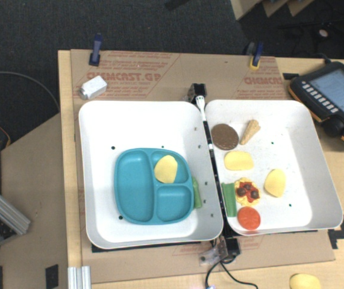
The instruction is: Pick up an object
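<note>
The right white bin (298, 122) holds several toy foods. A brown round cookie (225, 136) lies near its top left, with a tan cone (249, 131) just to the right. Below them sit a yellow block (238, 160), a yellow lemon-like piece (274, 182), a small pizza-like piece with red bits (247, 190), a green strip (229, 198) and a red slice (249, 218). In the left white bin (99, 131) rests a blue divided plate (137, 185). A yellow piece (165, 168) lies in the plate's upper right compartment, and a green piece (196, 192) leans by its right edge.
A black and orange control pendant (331, 95) sits at the bench's right edge. A small white block (93, 87) lies behind the left bin. Blue clamps (95, 50) (256, 54) grip the back edge. Another yellow object (304, 280) lies at the front right.
</note>
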`<state>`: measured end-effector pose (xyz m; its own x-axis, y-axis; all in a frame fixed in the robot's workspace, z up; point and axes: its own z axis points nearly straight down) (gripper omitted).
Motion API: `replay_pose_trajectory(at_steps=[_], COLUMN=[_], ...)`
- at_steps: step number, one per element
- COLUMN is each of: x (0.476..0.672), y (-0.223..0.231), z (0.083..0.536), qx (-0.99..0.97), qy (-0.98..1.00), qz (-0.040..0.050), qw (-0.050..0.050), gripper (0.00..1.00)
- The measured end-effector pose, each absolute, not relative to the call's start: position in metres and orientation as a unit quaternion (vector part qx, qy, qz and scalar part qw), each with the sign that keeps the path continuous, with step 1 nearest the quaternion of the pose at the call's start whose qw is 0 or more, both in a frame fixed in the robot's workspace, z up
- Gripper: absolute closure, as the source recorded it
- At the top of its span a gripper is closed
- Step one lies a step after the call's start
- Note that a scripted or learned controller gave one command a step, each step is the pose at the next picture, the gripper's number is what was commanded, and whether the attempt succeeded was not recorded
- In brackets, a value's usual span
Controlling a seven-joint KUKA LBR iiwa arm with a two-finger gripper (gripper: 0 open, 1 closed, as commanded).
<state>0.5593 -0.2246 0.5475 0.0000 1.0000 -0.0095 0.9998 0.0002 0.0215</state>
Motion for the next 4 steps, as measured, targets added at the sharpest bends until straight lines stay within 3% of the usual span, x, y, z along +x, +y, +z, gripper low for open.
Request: replay_pose_trajectory(at_steps=[1, 2, 3, 4], x=[0.562, 0.547, 0.583, 0.573], y=[-0.224, -0.223, -0.223, -0.194], z=[0.547, 0.422, 0.337, 0.495], qx=[0.707, 0.708, 0.706, 0.706], qy=[0.708, 0.707, 0.708, 0.708], qz=[0.0007, -0.0027, -0.0016, 0.0051], qw=[0.005, -0.006, -0.003, 0.01], gripper=[1.0, 1.0, 1.0, 1.0])
